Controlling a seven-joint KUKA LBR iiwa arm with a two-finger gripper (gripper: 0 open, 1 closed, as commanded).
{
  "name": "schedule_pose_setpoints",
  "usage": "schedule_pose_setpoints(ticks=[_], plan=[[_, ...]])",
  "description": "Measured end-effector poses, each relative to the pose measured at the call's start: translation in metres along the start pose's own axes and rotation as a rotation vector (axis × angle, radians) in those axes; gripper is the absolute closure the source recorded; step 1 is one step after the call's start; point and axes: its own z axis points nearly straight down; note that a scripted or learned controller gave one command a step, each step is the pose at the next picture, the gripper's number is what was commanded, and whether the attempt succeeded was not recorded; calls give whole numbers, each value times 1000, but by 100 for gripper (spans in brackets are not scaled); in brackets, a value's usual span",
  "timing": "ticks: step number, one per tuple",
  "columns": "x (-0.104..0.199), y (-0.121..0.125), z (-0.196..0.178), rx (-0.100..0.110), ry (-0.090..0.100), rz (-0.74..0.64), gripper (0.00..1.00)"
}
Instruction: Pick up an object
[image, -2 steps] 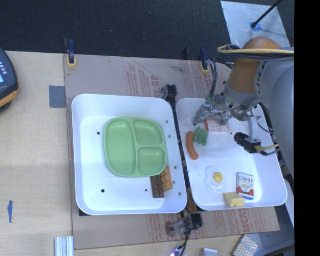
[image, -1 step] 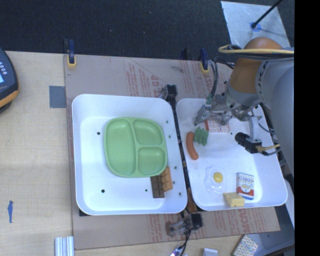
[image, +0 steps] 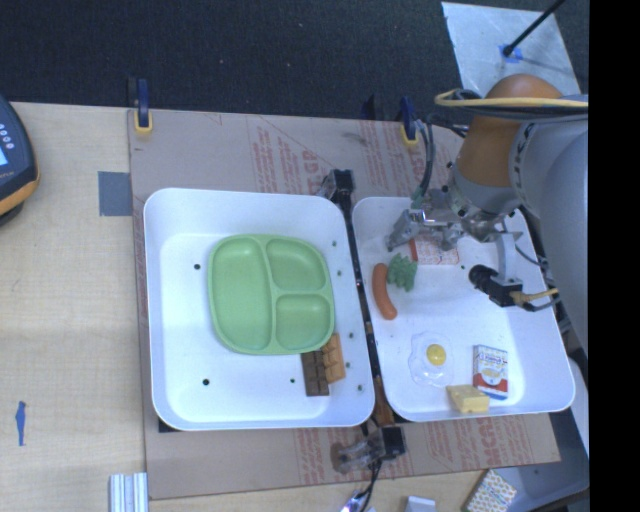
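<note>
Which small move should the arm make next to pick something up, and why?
Probably a short descent straight down onto the green broccoli-shaped toy. The gripper sits in the right white bin just above that toy, and the orange sausage-shaped toy lies close beside it, so drifting sideways risks a poor grasp.
</note>
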Motion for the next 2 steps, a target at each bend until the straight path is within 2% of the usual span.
schedule_pose_setpoints(ticks=[2], plan=[[-2, 0, 0, 0, 2, 0, 0]])
